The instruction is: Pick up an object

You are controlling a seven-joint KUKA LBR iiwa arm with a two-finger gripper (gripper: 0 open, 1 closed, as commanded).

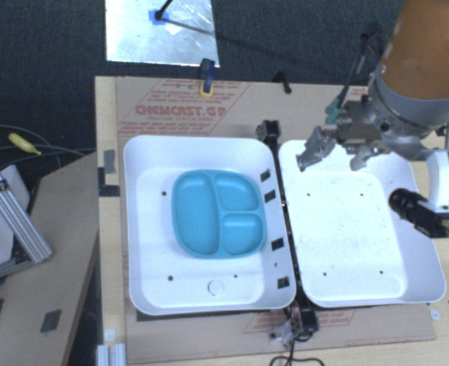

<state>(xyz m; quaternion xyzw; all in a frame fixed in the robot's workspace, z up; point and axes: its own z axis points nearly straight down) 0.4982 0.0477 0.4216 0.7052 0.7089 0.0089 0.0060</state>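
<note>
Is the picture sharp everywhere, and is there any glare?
Camera view: the blue three-compartment plastic plate in the left white bin looks fairly sharp; the big orange band of the arm up close looks soft; the shiny silver sheet shows bright glare.

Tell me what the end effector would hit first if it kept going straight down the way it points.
Most likely the bare floor of the right shallow white bin. The end effector hangs above that bin's far edge; depth is hard to judge.

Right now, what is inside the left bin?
A blue divided plate lies flat in the left bin, with three compartments holding nothing visible. Whatever is under the plate is covered. The gripper hangs over the right bin.
</note>
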